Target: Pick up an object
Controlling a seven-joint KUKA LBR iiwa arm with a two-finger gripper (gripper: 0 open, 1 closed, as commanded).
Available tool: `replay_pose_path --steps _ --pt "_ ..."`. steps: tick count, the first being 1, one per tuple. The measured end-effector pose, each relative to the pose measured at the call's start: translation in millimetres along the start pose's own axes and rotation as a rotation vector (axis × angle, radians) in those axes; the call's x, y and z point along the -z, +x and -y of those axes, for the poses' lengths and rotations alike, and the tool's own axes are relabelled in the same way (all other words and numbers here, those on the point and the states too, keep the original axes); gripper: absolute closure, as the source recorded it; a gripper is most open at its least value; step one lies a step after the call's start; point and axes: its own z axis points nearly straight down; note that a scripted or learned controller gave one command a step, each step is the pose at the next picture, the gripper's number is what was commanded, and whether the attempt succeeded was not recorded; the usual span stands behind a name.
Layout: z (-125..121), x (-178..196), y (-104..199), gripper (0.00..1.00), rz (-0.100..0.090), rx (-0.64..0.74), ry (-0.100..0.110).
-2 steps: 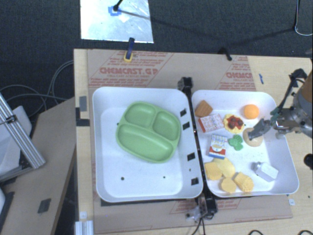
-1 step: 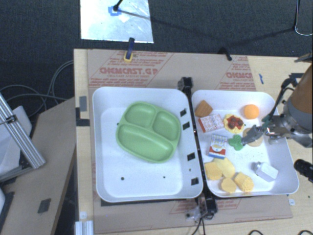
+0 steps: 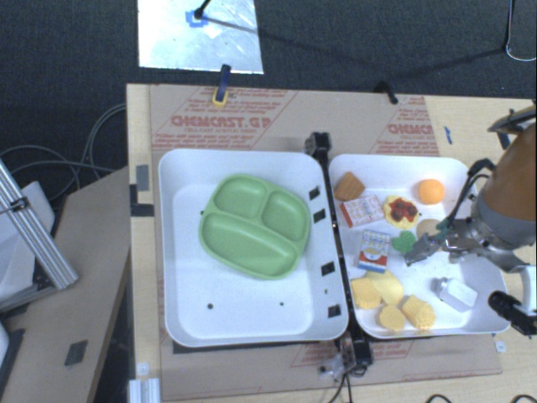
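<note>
Several food items fill the right bin [image 3: 457, 168]; the green item [image 3: 404, 243] lies just left of the pincer [image 3: 417, 254], whose finger state cannot be determined.

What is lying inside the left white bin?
Inside the left shallow white bin lies one light green plastic tray with three compartments, tilted; nothing visible sits in it. The bin floor under the tray is covered, so it cannot be seen.
</note>
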Motion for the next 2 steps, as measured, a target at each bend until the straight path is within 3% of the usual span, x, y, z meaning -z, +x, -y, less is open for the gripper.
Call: replay_pose_path --steps 2 --pt "-2 -82 -2 0.0 0.0 0.001 -0.003"
